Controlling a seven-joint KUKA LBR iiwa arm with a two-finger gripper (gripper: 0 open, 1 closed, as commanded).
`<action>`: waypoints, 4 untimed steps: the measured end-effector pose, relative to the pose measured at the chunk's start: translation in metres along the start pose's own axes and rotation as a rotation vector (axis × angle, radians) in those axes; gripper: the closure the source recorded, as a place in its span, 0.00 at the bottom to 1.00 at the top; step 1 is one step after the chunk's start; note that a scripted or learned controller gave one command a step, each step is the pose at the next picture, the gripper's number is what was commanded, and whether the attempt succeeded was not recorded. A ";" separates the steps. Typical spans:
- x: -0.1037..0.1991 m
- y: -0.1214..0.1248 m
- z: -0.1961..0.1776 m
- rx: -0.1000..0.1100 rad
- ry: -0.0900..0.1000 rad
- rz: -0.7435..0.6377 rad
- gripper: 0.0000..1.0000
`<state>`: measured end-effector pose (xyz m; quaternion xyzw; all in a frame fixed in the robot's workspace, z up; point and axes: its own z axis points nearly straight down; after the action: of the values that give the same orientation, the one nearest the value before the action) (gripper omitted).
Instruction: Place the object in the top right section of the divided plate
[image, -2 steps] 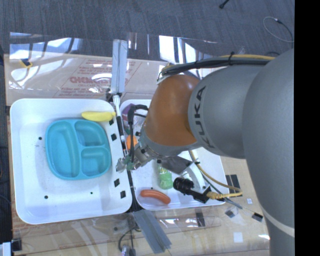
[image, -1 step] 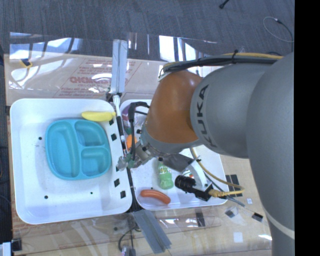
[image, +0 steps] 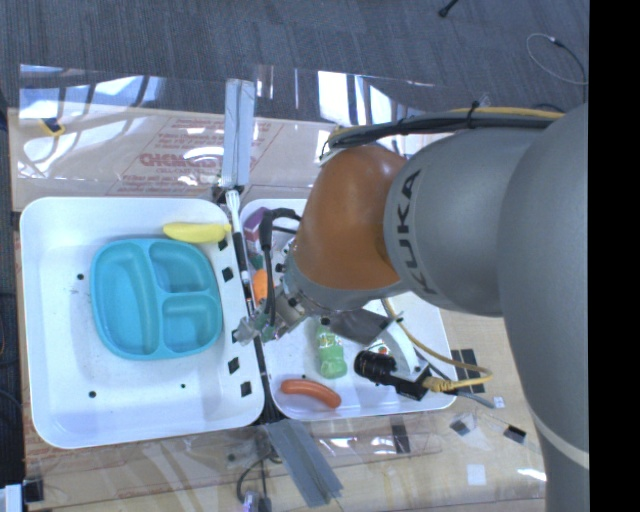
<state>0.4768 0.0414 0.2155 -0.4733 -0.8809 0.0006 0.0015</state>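
Note:
A teal divided plate (image: 155, 297) lies in the left bin (image: 60, 400), with nothing showing in its sections. A yellow banana-shaped piece (image: 196, 232) rests just beyond the plate's far right corner. My gripper (image: 262, 322) hangs low over the wall between the two bins, at the left edge of the right bin (image: 370, 405). An orange piece (image: 260, 285) sits just beyond it and a green piece (image: 330, 352) just to its right. I see nothing held in it. The arm's large grey and orange body hides much of the right bin.
A red sausage-shaped piece (image: 310, 393) lies by the right bin's near wall. A purple piece (image: 252, 236) shows at that bin's far left corner. A grey upright bar (image: 238, 130) stands behind the bins, with clear plastic sheeting around it.

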 end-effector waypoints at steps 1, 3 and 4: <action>0.037 0.024 -0.001 -0.001 -0.002 0.106 1.00; -0.067 0.035 -0.013 -0.001 -0.002 0.278 1.00; -0.111 0.130 -0.053 -0.003 -0.003 0.269 1.00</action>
<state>0.6462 0.0203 0.2680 -0.5872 -0.8094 0.0000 -0.0006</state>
